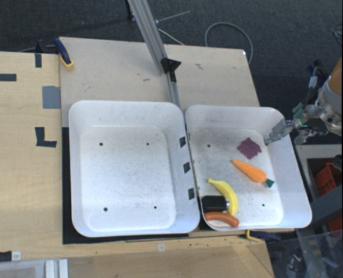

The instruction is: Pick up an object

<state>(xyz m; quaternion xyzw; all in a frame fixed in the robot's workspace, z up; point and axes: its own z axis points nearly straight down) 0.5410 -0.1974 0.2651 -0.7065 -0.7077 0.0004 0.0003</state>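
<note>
Objects in right bin (287, 155): five.

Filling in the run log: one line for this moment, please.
gripper at right bin far-right rim | holding: nothing seen | carrot, banana, purple piece lying in bin

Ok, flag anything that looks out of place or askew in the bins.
Nothing spilled or damaged. The banana, black block and hot dog crowd the right bin's near-left corner; the hot dog lies against the rim.
</note>
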